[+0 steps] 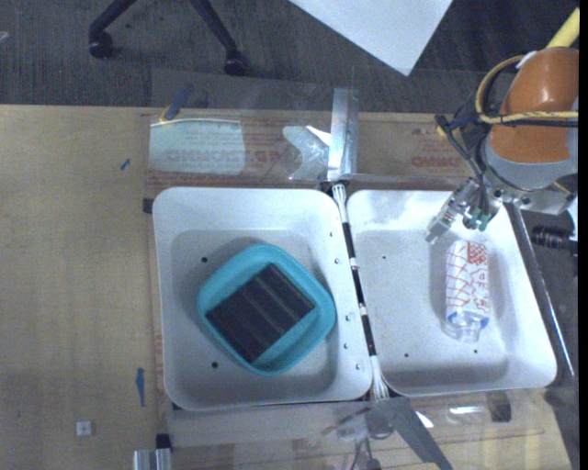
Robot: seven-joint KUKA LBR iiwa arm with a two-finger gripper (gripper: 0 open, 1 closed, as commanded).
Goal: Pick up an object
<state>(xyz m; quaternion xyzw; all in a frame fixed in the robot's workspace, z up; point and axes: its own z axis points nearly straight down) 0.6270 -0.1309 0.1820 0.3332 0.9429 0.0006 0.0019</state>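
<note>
Two white bins on the desk (pixel 73 275): one plastic bottle (pixel 467 286) lies in the right bin (pixel 404 358), one teal dish (pixel 266 307) in the left bin (pixel 184 367). Gripper (pixel 462 218) hovers above the bottle.

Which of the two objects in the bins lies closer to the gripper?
The red-and-white packet in the right bin; the gripper is just above its top end. The teal dish with a dark block sits in the left bin.

a white sheet (pixel 372 26) lies on dark floor above the wooden bench (pixel 69 266), beside chair casters (pixel 99 43).
</note>
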